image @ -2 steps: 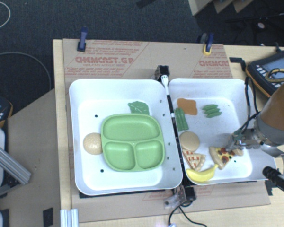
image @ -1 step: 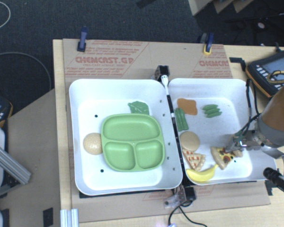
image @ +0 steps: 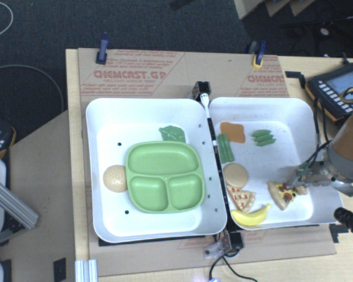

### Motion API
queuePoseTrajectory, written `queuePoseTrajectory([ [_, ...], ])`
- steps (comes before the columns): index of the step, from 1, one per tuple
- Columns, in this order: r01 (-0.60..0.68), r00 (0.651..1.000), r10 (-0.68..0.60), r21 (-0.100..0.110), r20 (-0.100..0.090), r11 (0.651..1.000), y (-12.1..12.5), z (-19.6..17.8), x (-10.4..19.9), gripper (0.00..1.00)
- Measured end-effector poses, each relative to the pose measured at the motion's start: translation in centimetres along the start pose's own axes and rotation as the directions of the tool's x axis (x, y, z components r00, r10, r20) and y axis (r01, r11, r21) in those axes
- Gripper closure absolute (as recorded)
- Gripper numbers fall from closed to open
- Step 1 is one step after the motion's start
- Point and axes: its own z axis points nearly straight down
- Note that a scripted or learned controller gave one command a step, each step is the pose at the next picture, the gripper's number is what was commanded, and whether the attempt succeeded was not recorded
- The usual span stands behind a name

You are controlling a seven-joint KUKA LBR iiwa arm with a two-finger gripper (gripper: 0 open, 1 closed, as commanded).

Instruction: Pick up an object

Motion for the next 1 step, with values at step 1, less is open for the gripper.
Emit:
queuePoseTrajectory([
  [1, 0.001, 1.000, -0.001, 0.000, 0.004, 1.000, -0.02, -0.01, 5.96, 1.00],
])
